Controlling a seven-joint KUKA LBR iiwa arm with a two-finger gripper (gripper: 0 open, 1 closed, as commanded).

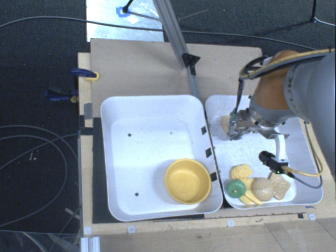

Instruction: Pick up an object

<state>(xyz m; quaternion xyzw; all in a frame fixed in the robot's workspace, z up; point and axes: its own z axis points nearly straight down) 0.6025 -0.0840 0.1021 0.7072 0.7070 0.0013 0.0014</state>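
The worktop (157, 67) is a tan board carrying two white bins side by side. A blue and yellow clamp (84, 74) sits at its left edge, and cables (37, 156) loop over the dark floor beyond.

The left bin (131, 119) holds one yellow bowl (188, 180), upright and mouth up, near the bin's front right corner, close to the wall shared with the other bin. A grey pole (173, 30) slants down from the top of the view and ends behind the gap between the bins.

In the right bin (220, 156) the tool (237, 129) is low over the rear left part. It is small and dark against the bin, and whether its fingers are apart or together cannot be told. Just to its left a pale yellow item (226, 123) lies on the bin floor; the tool covers its right side, so its shape and long axis cannot be read, nor whether the two touch.

Along the front wall lie a yellow corn piece (241, 170), a green round piece (235, 188), a beige lump (262, 189) and a tan waffle-like piece (280, 186), packed close together, some overlapping. A flat yellow piece shows partly under the green one and the lump. The corn's long axis runs roughly left to right.

The arm (310, 88) covers the bin's rear right part and is cut off at the right edge.
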